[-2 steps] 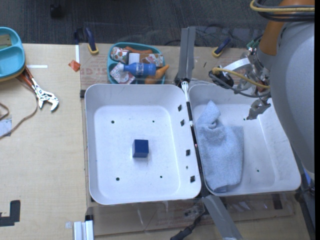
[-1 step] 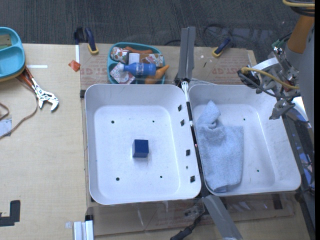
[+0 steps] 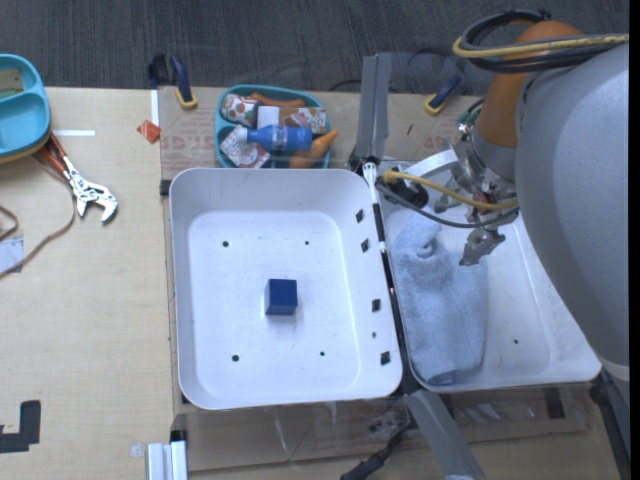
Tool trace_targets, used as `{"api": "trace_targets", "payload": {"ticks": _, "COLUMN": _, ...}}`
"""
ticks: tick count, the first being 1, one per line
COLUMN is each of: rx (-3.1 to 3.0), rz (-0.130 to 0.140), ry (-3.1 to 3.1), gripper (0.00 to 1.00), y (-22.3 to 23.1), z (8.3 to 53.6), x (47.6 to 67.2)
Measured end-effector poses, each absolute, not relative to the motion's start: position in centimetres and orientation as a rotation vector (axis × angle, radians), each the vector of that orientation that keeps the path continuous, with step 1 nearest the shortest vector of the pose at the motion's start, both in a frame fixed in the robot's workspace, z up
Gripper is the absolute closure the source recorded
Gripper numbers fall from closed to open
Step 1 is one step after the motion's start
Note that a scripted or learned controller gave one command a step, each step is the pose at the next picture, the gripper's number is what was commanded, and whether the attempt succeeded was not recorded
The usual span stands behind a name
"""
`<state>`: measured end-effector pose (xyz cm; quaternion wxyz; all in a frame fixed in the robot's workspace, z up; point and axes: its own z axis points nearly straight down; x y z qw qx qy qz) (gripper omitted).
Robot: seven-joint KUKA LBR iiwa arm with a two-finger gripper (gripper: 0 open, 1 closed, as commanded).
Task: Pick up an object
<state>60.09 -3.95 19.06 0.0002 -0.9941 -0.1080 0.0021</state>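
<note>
- A blue cube (image 3: 282,297) is seen near the middle of the left bin (image 3: 200,368), slightly toward its near edge.
- A grey cloth (image 3: 440,303) is spread along the left side of the right bin (image 3: 545,353).
- The gripper (image 3: 478,246) is poised over the right bin's far part, beside the cloth; nothing is seen held, and how far it is parted cannot be told.
</note>
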Motion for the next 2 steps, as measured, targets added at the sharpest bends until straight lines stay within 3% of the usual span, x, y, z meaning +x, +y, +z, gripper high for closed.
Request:
{"api": "trace_targets", "payload": {"ticks": 1, "rx": -3.127, "rz": 0.004, "ry": -0.31, "gripper": 0.0, "y": -7.4, "z": 24.6, "x": 61.2}}
{"api": "trace_targets", "payload": {"ticks": 2, "rx": -3.127, "rz": 0.007, "ry": -0.314, "gripper": 0.0, "y": -11.5, "z": 24.3, "x": 62.2}}
